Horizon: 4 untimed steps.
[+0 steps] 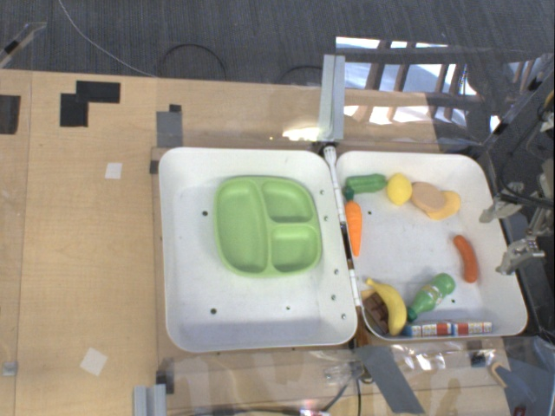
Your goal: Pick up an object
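Wooden surface (pixel 78 258), right bin (pixel 494 232): I'd grip the sausage (pixel 466 258) mid-length; light, slick, I judge. Claw (pixel 516 232) state: cannot tell.

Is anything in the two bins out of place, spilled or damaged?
Nothing looks spilled or broken. The green plate lies flat in the left bin. In the right bin, the carrot lies against the dividing wall and the banana sits in the near corner.
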{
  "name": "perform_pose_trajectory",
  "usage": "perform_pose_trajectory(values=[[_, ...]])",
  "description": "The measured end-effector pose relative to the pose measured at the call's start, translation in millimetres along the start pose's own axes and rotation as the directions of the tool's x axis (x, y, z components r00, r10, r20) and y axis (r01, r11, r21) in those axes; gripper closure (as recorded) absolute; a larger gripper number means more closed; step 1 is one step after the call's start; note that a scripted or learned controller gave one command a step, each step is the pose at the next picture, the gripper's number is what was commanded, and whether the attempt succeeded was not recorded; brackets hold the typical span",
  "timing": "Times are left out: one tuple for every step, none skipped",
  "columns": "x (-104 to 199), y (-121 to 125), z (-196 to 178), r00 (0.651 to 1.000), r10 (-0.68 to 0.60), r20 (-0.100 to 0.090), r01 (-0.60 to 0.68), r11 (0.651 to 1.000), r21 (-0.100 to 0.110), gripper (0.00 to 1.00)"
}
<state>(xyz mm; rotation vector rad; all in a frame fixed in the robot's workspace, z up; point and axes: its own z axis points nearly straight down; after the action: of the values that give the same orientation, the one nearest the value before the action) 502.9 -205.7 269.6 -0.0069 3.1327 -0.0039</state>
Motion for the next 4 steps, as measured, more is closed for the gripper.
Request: perform_pose_trajectory(values=[[-30.2,2.3,131.0,0.944,-0.331,-0.005,0.331,0.944,-0.006,0.0],[-43.9,3.4,180.0,0.959,-0.283,0.007,0.283,0.959,0.004,0.0],[-15.5,30.1,178.7,0.925,-0.38,0.009,0.38,0.925,0.007,0.0],[-2.5,96.8,177.7,0.991,-0.134,0.013,0.134,0.991,0.002,0.0]])
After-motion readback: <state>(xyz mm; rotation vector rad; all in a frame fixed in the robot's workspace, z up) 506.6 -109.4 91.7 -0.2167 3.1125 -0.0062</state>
